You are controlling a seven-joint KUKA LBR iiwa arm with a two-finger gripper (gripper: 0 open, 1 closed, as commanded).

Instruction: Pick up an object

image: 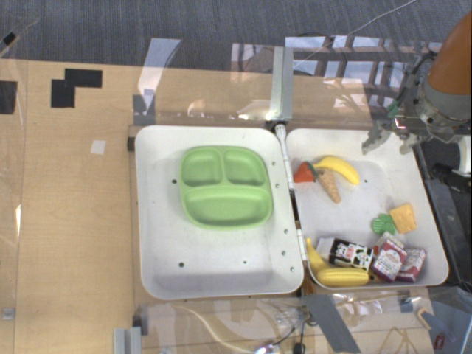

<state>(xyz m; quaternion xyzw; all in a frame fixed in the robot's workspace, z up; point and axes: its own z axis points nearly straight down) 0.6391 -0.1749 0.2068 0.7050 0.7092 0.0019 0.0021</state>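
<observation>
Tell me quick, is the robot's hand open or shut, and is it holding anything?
Hand: open, holding nothing, above the right bin's far edge.

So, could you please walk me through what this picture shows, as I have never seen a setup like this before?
The picture comes from a single camera fixed above a bench, looking down at a slant. On the bench sit two shallow white bins side by side. The left bin holds a green divided plate. The right bin holds small toy-like items: a banana, a red piece, an ice-cream cone shape, a yellow block, a green piece, a black and white carton, a long yellow piece and a dark red packet. The machine is a robot arm, grey with an orange band, reaching in from the right. Its gripper hangs over the right bin's far edge, with two fingers apart and nothing between them. Its job is to pick up an object.
</observation>
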